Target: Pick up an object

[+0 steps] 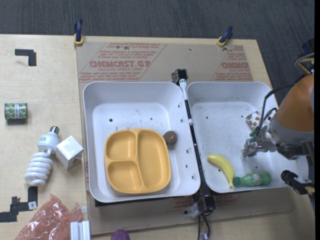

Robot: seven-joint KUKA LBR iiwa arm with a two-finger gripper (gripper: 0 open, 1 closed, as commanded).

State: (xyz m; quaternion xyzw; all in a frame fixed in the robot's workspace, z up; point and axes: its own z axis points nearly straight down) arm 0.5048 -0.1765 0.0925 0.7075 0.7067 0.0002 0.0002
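Note:
The right bin [220, 121] holds a yellow banana [222, 167] near its front, a green bottle [252, 179] lying on its side at the front right, and a small patterned object [253, 118] against the right wall. My gripper [251, 147] reaches in from the right and hangs low over the right part of this bin, just above the bottle and right of the banana, with nothing visibly held. In the left bin [125, 106] lie a yellow divided plate [137, 160] and a small brown ball [170, 137] at the plate's upper right corner.
The black divider [189, 119] runs between the two bins. On the bench to the left lie a spiral light bulb [41, 159], a white cube [69, 152], a green can [16, 111] and a red mesh bag [50, 219].

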